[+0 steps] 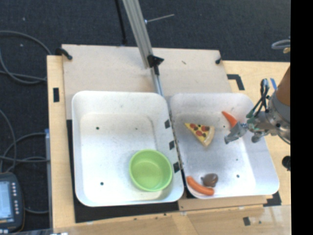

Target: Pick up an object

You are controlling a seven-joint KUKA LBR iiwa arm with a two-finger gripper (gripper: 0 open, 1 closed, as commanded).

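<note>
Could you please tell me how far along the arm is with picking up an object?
Nothing looks lifted yet: the pizza slice, carrot, sausage and brown lump all lie in the right bin, and the green bowl sits in the left bin. In hand: the pincer is low beside the carrot. Left: gripping something and raising it.

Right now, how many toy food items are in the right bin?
4: pizza slice mid-bin, orange carrot-like piece by the end effector, sausage and brown lump at the near edge.
</note>
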